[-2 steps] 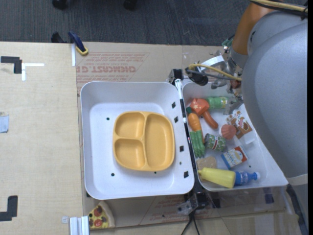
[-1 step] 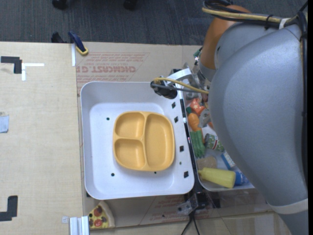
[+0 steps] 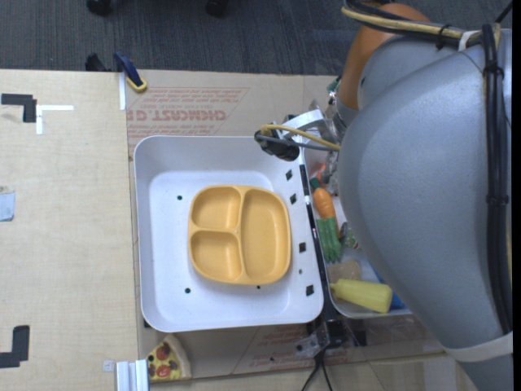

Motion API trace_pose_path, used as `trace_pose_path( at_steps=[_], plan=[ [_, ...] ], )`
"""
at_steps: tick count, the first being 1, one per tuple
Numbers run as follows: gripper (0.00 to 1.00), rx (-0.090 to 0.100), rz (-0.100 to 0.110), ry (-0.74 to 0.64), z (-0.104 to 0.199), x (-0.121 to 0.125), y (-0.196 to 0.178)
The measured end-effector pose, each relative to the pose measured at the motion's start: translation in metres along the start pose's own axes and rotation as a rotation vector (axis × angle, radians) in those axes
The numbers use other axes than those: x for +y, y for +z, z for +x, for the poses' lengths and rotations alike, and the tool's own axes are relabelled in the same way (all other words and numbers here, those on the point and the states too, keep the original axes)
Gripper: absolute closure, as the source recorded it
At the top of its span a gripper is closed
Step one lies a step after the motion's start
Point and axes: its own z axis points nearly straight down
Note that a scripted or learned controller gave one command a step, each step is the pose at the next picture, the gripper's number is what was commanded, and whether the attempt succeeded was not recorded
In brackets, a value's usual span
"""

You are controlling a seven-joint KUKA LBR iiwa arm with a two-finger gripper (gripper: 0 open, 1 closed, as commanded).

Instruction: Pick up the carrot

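The carrot [image 3: 325,212] lies in the right bin [image 3: 358,309], close against its left wall, orange root toward twelve o'clock and green top toward six. At five o'clock from it rests a yellow corn cob [image 3: 363,294]. The left bin [image 3: 155,218] holds a yellow divided plate [image 3: 240,235] at its centre. The grey arm [image 3: 423,177] covers most of the right bin; the gripper's state cannot be told. A toy pizza slice [image 3: 165,362] lies on the bench at seven o'clock of the left bin.

A robotics lab; taped cardboard bench [image 3: 187,108]; office chair wheels [image 3: 99,2] on carpet.
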Motion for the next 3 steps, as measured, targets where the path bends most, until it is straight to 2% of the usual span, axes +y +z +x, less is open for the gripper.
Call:
trace_pose_path(
  at_steps=[1, 2, 3],
  plan=[
    [1.0, 0.004, 0.0, -0.03, -0.018, -0.062, -0.057],
    [1.0, 0.001, -0.001, -0.021, -0.069, -0.134, 0.02],
    [1.0, 0.004, 0.0, -0.005, -0.044, -0.205, 0.107]
  ],
)
